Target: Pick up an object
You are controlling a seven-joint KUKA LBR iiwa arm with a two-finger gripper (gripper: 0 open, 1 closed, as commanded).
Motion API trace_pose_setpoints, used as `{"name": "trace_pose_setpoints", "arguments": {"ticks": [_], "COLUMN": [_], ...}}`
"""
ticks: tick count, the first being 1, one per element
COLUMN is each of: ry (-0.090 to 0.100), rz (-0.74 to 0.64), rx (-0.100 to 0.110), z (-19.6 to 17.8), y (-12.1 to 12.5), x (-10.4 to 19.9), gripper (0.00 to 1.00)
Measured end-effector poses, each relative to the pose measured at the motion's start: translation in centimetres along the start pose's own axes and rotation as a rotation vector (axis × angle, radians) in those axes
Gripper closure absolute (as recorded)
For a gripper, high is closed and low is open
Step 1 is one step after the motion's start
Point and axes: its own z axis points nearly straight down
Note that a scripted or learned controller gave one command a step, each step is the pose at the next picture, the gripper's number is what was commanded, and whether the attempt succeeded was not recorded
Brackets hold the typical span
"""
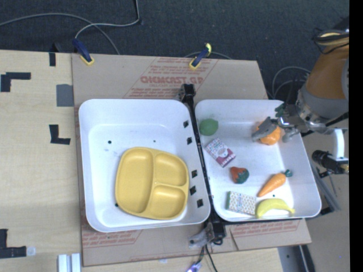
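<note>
Banana (274,208) sits nearest, right bin's (256,109) near edge. I see gripper (274,127) far right, clamped on orange toy (269,135), presumably picking it.

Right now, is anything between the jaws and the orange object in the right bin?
Nothing visible. The gripper sits right at the orange object near the right bin's far right side; the green ball, carrot and banana lie apart from it.

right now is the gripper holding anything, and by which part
It cannot be told. The gripper sits right at the orange object near the right bin's far right corner, but the view is too blurred to show a grasp.
</note>
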Motion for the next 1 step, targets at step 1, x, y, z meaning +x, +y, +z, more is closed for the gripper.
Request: {"name": "trace_pose_setpoints", "arguments": {"ticks": [1], "ry": [0.004], "rz": [-0.002], "rx": [0.005], "z": [6.6], "y": [-4.34], "x": [6.46], "gripper": [0.0]}}
